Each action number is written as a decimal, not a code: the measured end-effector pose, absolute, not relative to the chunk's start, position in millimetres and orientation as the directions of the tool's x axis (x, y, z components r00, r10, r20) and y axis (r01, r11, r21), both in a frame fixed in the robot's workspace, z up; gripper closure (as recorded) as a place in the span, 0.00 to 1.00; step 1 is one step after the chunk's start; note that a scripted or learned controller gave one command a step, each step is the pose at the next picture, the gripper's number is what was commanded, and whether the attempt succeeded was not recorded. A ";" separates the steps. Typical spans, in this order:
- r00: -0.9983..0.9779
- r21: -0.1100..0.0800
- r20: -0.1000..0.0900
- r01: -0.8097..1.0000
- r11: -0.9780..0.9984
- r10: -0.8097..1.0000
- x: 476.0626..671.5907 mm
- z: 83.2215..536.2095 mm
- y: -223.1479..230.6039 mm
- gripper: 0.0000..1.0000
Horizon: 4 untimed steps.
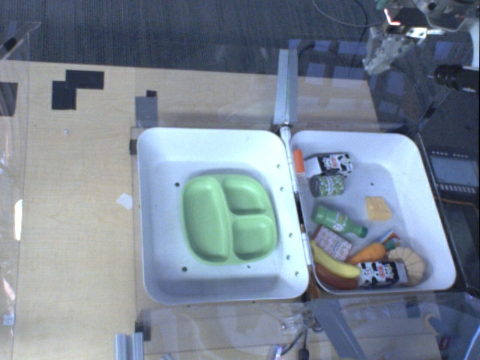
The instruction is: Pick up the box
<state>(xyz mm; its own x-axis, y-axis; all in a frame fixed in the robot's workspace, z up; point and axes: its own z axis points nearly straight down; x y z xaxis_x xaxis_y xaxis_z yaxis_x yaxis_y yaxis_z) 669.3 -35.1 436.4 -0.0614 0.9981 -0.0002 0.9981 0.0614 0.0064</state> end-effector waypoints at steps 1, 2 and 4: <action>-0.176 0.006 -0.002 0.984 0.176 0.984 669.1 436.6 -43.2 1.00; -0.181 0.014 -0.005 0.983 0.181 0.983 670.1 449.8 -41.8 1.00; -0.191 0.028 -0.010 0.981 0.191 0.982 671.7 475.8 -39.5 1.00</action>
